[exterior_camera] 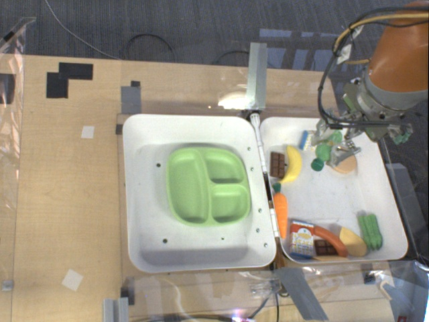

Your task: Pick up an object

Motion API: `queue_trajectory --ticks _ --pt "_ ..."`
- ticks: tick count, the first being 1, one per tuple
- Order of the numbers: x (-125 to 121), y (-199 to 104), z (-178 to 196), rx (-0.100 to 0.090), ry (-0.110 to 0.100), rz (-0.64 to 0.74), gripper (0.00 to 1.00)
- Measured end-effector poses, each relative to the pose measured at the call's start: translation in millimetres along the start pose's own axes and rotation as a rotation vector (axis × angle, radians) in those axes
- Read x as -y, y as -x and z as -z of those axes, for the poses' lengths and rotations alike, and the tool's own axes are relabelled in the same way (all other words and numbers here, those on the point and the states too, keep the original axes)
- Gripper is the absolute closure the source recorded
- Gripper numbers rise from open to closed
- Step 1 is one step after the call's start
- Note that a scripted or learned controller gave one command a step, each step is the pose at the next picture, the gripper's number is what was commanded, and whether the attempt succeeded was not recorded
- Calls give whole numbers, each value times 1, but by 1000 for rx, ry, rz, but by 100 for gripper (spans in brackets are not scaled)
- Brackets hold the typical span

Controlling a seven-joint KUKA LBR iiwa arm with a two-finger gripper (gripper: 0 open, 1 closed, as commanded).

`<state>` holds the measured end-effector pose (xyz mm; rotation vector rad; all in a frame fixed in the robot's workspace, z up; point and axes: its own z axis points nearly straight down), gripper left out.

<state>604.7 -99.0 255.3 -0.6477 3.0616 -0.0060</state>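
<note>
The claw (338,146) hangs low over the far part of the right bin (395,200), under the grey wrist and orange band of the arm (402,52); whether it is apart or together cannot be told, as the wrist hardware masks it, and nothing can be confirmed held. Directly beneath and slightly right of the claw lies a tan wedge-shaped piece (344,165), apparently touching or just below the claw. Immediately left of the claw sits a small green bottle-like object (320,155), with a small blue item (304,139) just beyond it. Further left are a banana (292,164) and, beside that, a brown chocolate bar (277,164) near the bin's left wall. Nearer the camera from the claw, a carrot (281,213) lies along the left wall, and a small carton (302,239), a sausage (330,237), a yellow wedge (353,240) and a green cucumber (370,229) line the near edge. Well left of the claw, the left bin (141,200) on the counter (60,200) contains a green divided plate (208,185).
</note>
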Motion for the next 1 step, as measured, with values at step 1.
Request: queue_trajectory --ticks 1 --pt "-30 -65 22 -1 1 -272 100"
